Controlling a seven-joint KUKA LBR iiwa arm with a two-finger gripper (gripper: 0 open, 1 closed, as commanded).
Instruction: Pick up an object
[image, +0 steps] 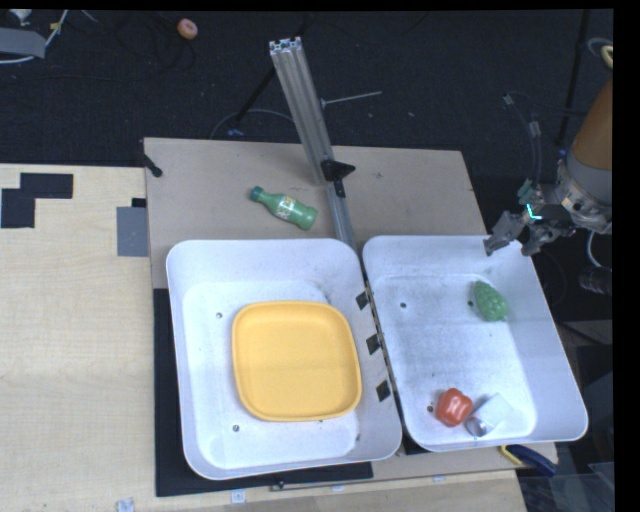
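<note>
Poised by the right bin's (560, 340) far corner, the end effector (522, 235), fingers spread and holding nothing, may clip the rim reaching the green object (489, 300).

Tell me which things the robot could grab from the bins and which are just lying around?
For the job:
- gripper, above the right bin's far edge
- green lumpy thing in the right bin
- red thing in the right bin
- yellow plate in the left bin

Just lying about:
- green bottle on the board behind the bins
- metal rail
</note>
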